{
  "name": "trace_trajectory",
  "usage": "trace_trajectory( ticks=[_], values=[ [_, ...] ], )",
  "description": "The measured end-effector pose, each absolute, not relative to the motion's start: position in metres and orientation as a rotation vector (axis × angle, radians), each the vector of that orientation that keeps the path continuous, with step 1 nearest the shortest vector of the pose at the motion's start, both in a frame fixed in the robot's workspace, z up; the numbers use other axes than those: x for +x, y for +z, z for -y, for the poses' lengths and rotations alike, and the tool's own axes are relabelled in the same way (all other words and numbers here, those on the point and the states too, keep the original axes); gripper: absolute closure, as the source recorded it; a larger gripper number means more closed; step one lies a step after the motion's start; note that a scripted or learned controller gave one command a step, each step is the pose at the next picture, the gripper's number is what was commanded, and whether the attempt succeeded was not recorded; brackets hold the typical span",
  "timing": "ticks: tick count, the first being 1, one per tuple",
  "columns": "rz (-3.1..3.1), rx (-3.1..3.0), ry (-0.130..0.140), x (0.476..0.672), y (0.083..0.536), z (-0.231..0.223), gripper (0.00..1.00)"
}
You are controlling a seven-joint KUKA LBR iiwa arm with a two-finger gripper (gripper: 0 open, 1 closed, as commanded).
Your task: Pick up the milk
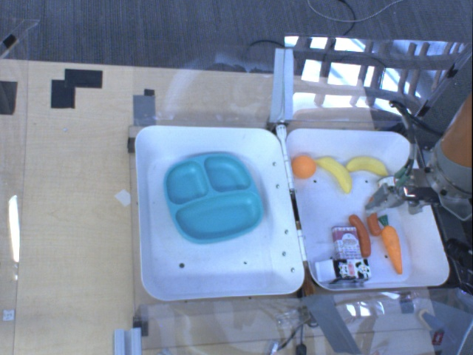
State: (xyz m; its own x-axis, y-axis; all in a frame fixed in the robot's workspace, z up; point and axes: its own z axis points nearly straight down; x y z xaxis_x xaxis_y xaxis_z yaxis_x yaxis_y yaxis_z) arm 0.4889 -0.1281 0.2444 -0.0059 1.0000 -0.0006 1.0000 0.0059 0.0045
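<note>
Camera view, from my remote seat: the milk (348,259) lies flat at the front edge of the right bin (425,268), untouched, so I judge the pick not yet begun in any real sense. My end effector (386,198) hangs over the right side of that same bin, above the carrot (392,248) and sausages (361,233); I cannot tell how it is set. The carton sits nearer the bench front and further left than the end effector, clearly apart from it. Reaching, grasping and lifting all remain. The blue plate (214,197) rests in the left bin (155,265).
</note>
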Motion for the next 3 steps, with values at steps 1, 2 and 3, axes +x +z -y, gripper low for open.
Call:
trace_trajectory(
  ticks=[1, 2, 3],
  values=[
    [-2.174, 2.262, 0.007, 0.52, 0.282, 0.07, 0.0],
    [-1.911, 2.491, 0.004, 0.488, 0.248, 0.072, 0.0],
    [-2.331, 2.103, 0.004, 0.488, 0.184, 0.018, 0.0]
  ],
)
